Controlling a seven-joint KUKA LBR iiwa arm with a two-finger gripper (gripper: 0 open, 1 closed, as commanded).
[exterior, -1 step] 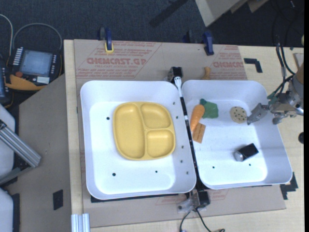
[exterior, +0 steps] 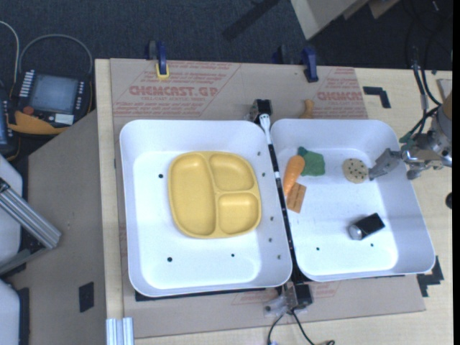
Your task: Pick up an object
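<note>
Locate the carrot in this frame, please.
The carrot lies in the right bin, against its left wall, touching the green piece on its right, with a small orange block just below it.

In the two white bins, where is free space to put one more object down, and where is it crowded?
Left bin: bare floor runs below and left of the yellow divided plate. Right bin: bare patch at the lower left, below the carrot and left of the black block. Crowded: the upper part, with carrot, green piece, round disc and gripper.
</note>
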